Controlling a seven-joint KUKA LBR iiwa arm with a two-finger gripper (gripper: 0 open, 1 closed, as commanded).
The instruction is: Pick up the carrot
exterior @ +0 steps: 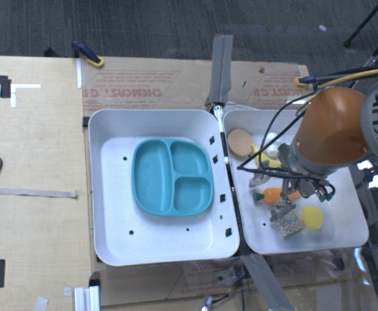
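Approach step: gripper (291, 198) w/ fingers hidden, can't tell state, above carrot (272, 194) at its 9 o'clock; next needs descent.

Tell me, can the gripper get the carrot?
Probably yes. The gripper hangs right over the carrot in the right bin, with nothing lying on it, though a lemon sits nearby.

The carrot (271, 194) is a small orange toy vegetable with a green tip at its left end. It lies flat on the floor of the right bin (344, 240), roughly at the bin's middle, its long axis running left to right with the green end pointing toward the bin's left wall. Its right part is hidden under the arm, so its full length cannot be judged.
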